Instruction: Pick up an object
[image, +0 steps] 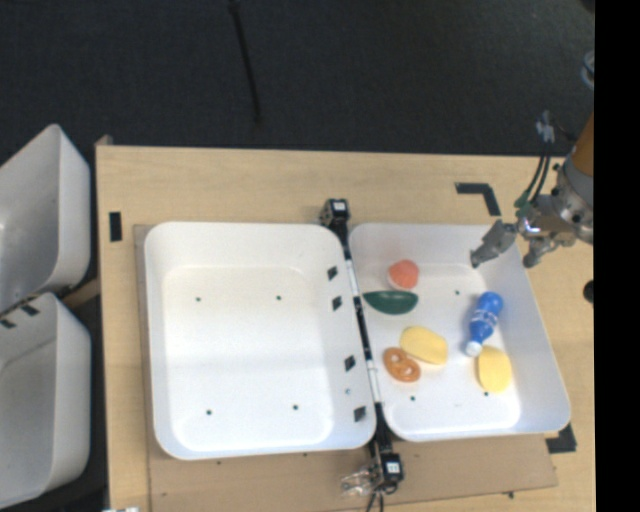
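Observation:
The right bin (440, 420) holds several small objects. An orange-red ball (404, 273) lies near its back, with a dark green curved piece (390, 299) just in front of it. A yellow lump (425, 345) and an orange slice-like piece (402, 365) sit mid-bin. A blue bottle with a white cap (483, 321) and a yellow oval piece (494, 370) lie on the right side. My gripper (512, 247) hangs open above the bin's back right corner, with nothing between its fingers, up and to the right of the blue bottle.
The left bin (250, 335) stands beside the right one, with a row of black clips (352, 330) along the shared divider. White containers (35, 300) stand off the bench at the far left. A black corner mark (480, 195) lies on the bench behind the right bin.

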